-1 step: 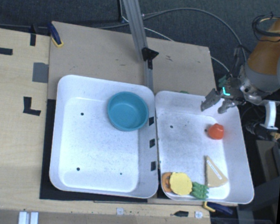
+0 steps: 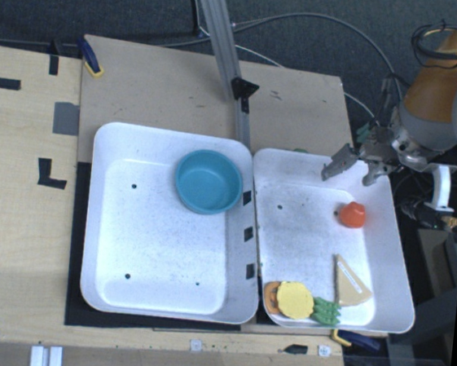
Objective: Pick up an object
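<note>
While the grey arm with its orange band reached in from the right of the camera view, its two-finger gripper (image 2: 351, 172) hung over the far part of the right-hand shallow white bin (image 2: 396, 255), fingers spread apart and pointing down, with nothing between them. The nearest candidate for picking was a small orange-red rounded object (image 2: 352, 214), lying alone on the speckled floor of that bin, just toward the camera from the gripper and very slightly to its right; it was apart from the fingers, not under them. Being roughly round, it offered no clear long axis, so I judged that finger orientation would matter little and that the coming move turned on shifting toward the near side before descending. Farther toward the near rim of the same bin lay a pale tan wedge-shaped piece (image 2: 352, 287), its long edge running diagonally, and beside it a yellow round disc (image 2: 295, 300) touching a green leafy-looking item (image 2: 326, 312); these sat crowded together, a harder target. A blue round bowl (image 2: 208, 181) stood in the left-hand white bin (image 2: 112, 230), well apart from the gripper
</note>
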You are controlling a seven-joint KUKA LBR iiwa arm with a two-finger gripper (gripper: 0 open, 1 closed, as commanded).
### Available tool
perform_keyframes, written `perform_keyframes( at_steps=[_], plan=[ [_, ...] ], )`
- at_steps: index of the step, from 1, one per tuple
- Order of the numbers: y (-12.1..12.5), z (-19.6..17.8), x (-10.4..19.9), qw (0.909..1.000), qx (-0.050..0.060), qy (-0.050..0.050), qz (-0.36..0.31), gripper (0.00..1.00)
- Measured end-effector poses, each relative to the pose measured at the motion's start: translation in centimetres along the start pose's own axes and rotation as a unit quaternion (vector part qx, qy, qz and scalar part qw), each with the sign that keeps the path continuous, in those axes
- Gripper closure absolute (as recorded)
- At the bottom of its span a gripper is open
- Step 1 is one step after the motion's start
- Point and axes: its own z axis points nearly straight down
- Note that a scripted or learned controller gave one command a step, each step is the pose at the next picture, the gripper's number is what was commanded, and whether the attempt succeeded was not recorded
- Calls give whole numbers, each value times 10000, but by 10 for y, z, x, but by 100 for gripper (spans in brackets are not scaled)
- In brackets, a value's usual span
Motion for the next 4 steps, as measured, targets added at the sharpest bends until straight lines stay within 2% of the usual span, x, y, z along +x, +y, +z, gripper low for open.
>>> perform_keyframes(
  at_steps=[2, 3, 4],
  plan=[
    [3, 110, -11, 10000, 26, 5, 0, 0],
    [3, 139, -10, 10000, 10, 1, -1, 0],
    [4, 126, -10, 10000, -4, -5, -2, 100]
  ],
)
